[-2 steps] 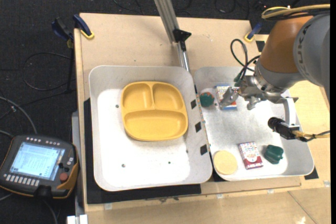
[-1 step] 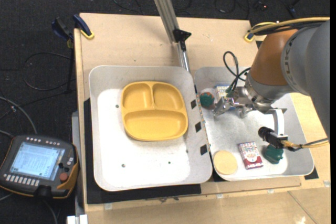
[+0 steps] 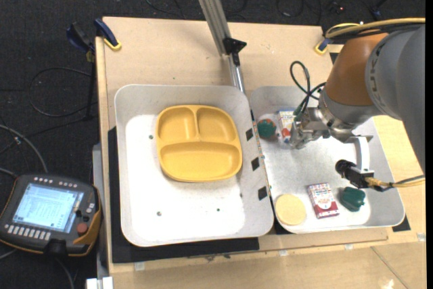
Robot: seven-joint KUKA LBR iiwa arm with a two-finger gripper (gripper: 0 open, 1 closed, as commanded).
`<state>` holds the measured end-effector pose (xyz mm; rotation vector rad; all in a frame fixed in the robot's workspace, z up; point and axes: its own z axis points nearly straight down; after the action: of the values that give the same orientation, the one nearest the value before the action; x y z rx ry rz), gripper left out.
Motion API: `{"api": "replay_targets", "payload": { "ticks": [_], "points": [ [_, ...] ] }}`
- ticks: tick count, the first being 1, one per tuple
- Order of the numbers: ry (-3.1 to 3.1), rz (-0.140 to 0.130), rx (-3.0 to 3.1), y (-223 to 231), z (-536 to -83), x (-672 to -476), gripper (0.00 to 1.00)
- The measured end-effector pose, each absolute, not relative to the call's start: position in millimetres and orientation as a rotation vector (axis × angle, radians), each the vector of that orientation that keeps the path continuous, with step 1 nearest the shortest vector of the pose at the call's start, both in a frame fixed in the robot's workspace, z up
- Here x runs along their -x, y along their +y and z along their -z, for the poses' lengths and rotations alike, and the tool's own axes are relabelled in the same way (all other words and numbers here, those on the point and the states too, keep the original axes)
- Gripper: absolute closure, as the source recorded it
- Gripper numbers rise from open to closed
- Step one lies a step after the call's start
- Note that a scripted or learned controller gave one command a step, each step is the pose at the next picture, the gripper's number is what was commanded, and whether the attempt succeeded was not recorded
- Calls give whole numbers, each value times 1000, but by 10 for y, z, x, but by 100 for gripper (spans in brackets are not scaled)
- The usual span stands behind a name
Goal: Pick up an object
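You'll find the gripper (image 3: 295, 137) low in the right bin (image 3: 385, 166), just beside a small white carton (image 3: 285, 121) and a green round object (image 3: 266, 126); you can't tell how it is set. Farther from the gripper, toward the bin's near edge, lie a tan disc (image 3: 292, 209), a red-and-white box (image 3: 323, 200) and a dark green piece (image 3: 352, 197). A yellow divided plate (image 3: 199, 143) sits in the left bin (image 3: 135, 213).

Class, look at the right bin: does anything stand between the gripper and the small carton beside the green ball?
Nothing visible does. The gripper sits right at the carton, with the green ball off to the carton's other side.
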<state>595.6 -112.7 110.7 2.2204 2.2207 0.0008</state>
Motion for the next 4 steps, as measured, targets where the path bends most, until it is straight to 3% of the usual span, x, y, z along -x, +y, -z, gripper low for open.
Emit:
{"api": "replay_targets", "payload": {
  "ticks": [2,3,4],
  "points": [
    [2222,-7,-2213,-1042,-2230,-6123,100],
    [2223,-3,-2216,-1038,-2370,-6131,100],
    [2232,-2,-2213,-446,-2451,-6062,100]
  ]
}}
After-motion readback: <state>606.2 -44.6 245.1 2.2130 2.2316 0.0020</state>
